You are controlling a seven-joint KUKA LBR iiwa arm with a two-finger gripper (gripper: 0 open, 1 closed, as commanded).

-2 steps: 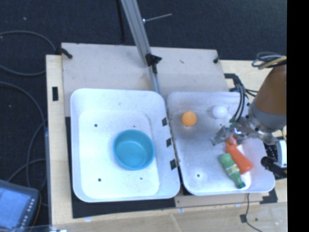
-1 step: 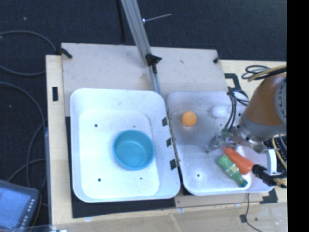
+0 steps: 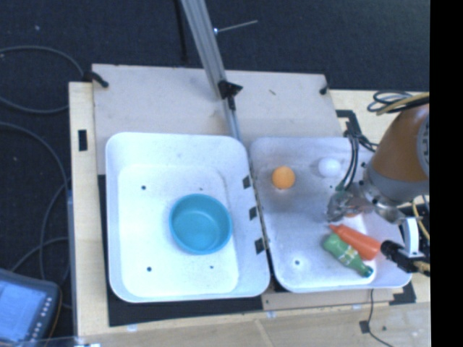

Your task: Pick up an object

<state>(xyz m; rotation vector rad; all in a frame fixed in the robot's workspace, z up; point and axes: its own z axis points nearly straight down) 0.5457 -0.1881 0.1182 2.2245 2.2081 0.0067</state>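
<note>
**Pincer low in the right bin, toys within reach**

Dark carpet with loose cables surrounds the desk [image 3: 181,92], a pale board carrying two shallow white bins side by side. Right bin [image 3: 289,172] holds everything worth picking; the left bin [image 3: 130,172] holds a blue bowl [image 3: 200,223].

The pincer [image 3: 341,207] hangs low over the right bin's floor, at the end of the grey arm with its orange band [image 3: 398,147]. Whether it is spread or clenched I cannot tell: the tips blur into a small grey cluster, and nothing can be seen between them.

Just below the pincer, nearly touching it, lies an orange carrot-shaped toy [image 3: 357,241], and alongside that, a little further from the pincer, a green bottle-shaped toy [image 3: 346,255]; the two lie side by side at a slant and appear to touch. Off to the pincer's left and slightly above sits an orange ball [image 3: 283,178]. Above the pincer, near the bin's far wall, is a white ball [image 3: 329,167].

All of these look like small, light toys, probably plastic or foam, not fragile. The balls would likely roll away from a glancing touch, so they need a centred pinch across the middle. The carrot looks the easier choice: closest, elongated, best taken across its narrow width at mid-length, though its green neighbour crowds one side.
</note>
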